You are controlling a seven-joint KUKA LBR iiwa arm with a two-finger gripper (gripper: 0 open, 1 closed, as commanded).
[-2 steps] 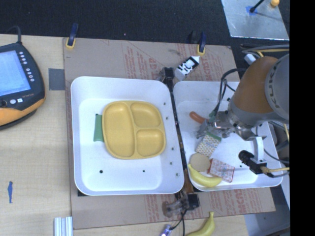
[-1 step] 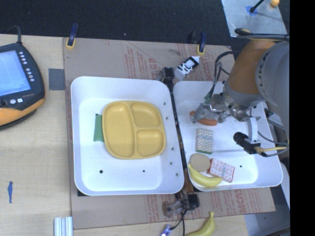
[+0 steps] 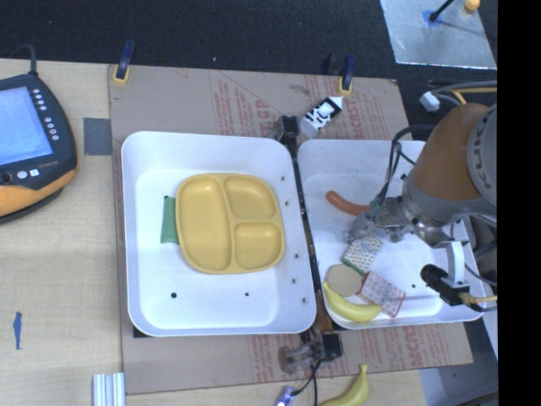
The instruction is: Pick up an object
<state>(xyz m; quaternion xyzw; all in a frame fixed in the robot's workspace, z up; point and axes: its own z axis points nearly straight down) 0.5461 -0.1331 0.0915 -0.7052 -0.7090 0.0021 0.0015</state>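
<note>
Banana [image 3: 348,307]: lies in the right bin [image 3: 338,163] at its near edge, touching a tan round piece [image 3: 341,278] and a speckled card [image 3: 382,293]. Judged light, firm, smooth-skinned, curved; best taken across the middle. Gripper [image 3: 374,224]: just beyond the banana, low over a second patterned card [image 3: 364,252]; state of fingers cannot be told. Sausage [image 3: 347,202] beyond the gripper. Surface: smooth white plastic, likely slippery. Room: crowded; left bin [image 3: 144,227] holds a yellow divided plate [image 3: 230,222].

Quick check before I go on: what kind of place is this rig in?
Probably a robotics lab bench: two white bins clamped onto cardboard, a teach pendant at the left, and toy food like a banana for grasp trials.
</note>
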